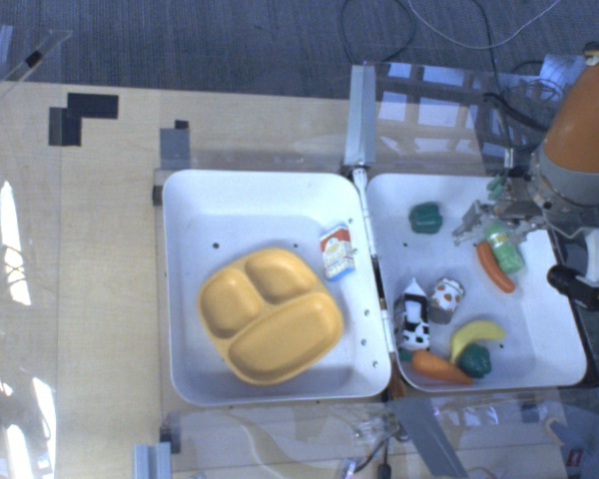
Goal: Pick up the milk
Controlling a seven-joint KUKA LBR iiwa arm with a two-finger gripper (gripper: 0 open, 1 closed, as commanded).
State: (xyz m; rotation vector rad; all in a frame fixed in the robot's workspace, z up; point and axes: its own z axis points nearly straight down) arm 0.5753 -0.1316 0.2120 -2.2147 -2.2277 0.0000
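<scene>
The left bin (185,267) holds a yellow divided plate (270,313) and, near its right wall, a small red and white carton (336,251). In the right bin (569,352), the milk (412,317), a black and white cow-patterned carton, stands by the left wall, touching a small brown and white item (444,297). A carrot (439,367), banana (476,335) and green pepper (425,218) lie nearby. The gripper (499,223) hovers over a green and orange vegetable (499,255); whether it grips anything cannot be made out.
</scene>
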